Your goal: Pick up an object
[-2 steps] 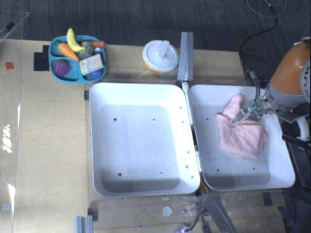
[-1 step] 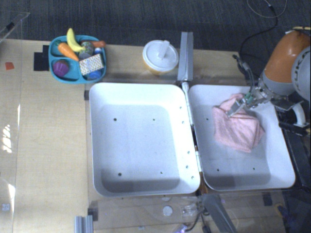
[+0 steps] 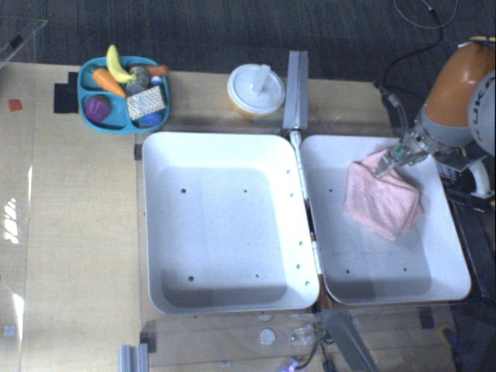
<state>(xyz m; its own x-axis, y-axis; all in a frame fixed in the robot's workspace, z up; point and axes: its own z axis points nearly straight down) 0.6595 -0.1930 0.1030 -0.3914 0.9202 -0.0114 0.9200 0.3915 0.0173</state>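
The bench (image 3: 70, 231) carries two white bins next to each other. The left bin (image 3: 221, 223) is the bigger looking one from this slant, and the right bin (image 3: 442, 277) is the one the arm (image 3: 461, 91) reaches into from the right side. In the right bin lies a pink cloth (image 3: 384, 200), crumpled, in the upper middle part of the bin floor. It is the thing to pick.

The gripper (image 3: 393, 161) is at the cloth's upper right corner, and that corner stands up a little in a peak toward it, so I judge the grasp is at this corner because a fold gives something to pinch. Whether the fingers are spread or closed on the fabric I cannot tell; they are too small and dark here.

Behind the bins stand a blue tray (image 3: 87, 121) with toy food and a white lid (image 3: 256, 90).
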